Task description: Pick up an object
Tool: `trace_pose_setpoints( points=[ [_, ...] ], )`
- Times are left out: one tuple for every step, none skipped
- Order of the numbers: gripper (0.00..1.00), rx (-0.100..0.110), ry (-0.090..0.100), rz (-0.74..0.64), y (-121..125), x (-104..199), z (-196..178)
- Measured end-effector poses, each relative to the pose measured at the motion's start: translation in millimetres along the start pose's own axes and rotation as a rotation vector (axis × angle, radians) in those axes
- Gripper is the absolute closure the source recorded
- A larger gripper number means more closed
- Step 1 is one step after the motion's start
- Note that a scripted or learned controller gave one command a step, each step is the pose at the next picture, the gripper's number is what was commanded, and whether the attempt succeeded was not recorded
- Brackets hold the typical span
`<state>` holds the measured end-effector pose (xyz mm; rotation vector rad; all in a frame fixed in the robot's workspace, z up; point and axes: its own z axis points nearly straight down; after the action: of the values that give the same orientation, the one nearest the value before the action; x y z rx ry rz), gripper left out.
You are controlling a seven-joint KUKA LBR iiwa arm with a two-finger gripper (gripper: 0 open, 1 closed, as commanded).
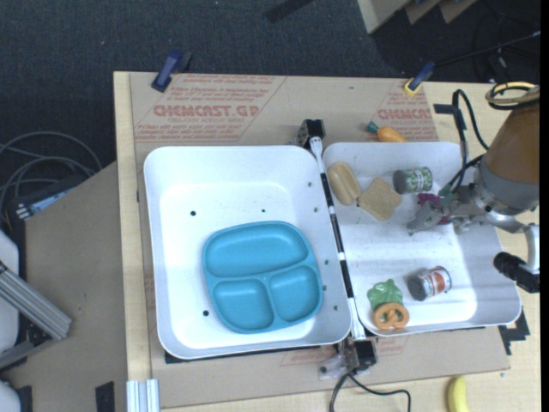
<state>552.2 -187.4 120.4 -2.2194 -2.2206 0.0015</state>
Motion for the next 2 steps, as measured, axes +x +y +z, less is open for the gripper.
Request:
trace_pose_setpoints(
  points=[
    [0.0, -0.004, 0.0, -0.002, 48.8, 46.0, 2.6],
    [0.0, -0.008, -0.003, 0.001, 95.3, -0.9, 33.5]
  ],
)
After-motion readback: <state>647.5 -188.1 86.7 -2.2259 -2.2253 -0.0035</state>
